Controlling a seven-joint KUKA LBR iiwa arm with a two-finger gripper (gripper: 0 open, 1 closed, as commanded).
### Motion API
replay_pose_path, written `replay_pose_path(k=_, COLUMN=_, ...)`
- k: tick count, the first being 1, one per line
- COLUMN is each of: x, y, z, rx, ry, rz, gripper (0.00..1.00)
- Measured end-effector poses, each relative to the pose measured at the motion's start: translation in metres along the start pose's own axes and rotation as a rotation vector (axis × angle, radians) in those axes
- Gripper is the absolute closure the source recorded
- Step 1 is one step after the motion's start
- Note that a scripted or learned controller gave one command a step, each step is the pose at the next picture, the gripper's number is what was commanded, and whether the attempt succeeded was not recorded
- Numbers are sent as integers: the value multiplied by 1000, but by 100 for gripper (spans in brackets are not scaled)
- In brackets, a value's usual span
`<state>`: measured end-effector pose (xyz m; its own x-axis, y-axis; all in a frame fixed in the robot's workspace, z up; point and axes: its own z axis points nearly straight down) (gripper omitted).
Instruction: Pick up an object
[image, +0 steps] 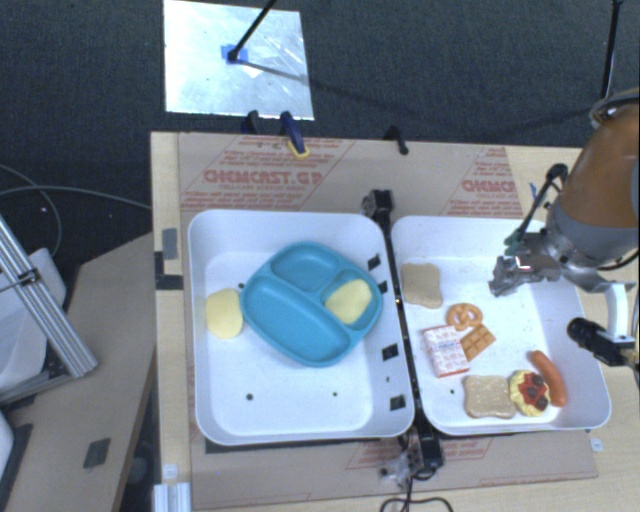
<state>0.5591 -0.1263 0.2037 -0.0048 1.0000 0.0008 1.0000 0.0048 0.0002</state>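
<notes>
Starting from the blue divided plate (310, 315), which sits in the middle of the left bin (225, 400), a pale yellow piece (225, 313) lies just beside its left edge and a second yellow piece (349, 299) rests in its right compartment. Right of the plate, across the divider, the right bin (580, 410) holds the toy food: a tan slice (422, 285) nearest the plate, then a pretzel (463, 316), a red-and-white packet (443, 351) with a waffle (477, 342) touching it, a slice of toast (487, 397), a small pizza (530, 392) and a sausage (548, 377) farthest out.

The tool (508, 268) hangs over the right bin's upper part, well right of the plate and above the pretzel, with nothing visibly in it; whether it is open or closed I cannot tell from here. By my reading the pick has not happened yet: every item lies in a bin, and the descent, the grasp and the lift are all left.

The bins sit on a cardboard sheet (330, 170) over the tabletop (110, 330); behind it lies dark carpet with a shiny square panel (235, 60).
</notes>
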Motion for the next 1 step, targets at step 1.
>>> replay_pose_path(k=1, x=60, y=-35, z=-16, rx=0, ry=1, rz=-4, gripper=100)
